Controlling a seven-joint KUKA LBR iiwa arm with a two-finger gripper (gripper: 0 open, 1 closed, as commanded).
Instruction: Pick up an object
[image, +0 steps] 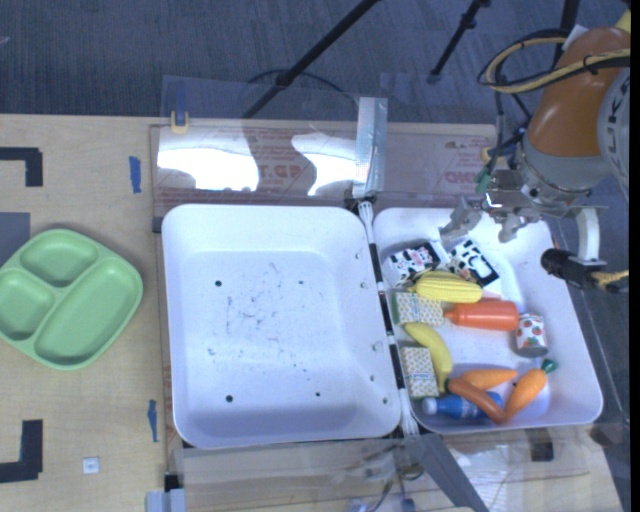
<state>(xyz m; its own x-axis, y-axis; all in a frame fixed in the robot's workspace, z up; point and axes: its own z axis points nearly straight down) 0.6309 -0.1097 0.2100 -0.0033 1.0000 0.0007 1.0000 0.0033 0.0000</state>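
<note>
While the gripper (487, 222) hovers over the right bin (572, 330) (toys inside), its fingers seem spread, holding nothing.

the surface (80, 150) is pale wood-coloured board, marked with black corner brackets (25, 165) at its left edge and short strips of blue tape (134, 173). two shallow white bins sit on it side by side, their inner rims touching. the left bin (190, 235) is scuffed with faint marks on its floor. the right bin (575, 340) holds a heap of toy food and small packets. well apart from the bins, near the left edge, lies a green divided plate (68, 296) with three compartments. behind the bins a clear plastic sheet (250, 160) lies glaring with reflected light, and a strip of silver tape (370, 145) stands at its right end.
</note>
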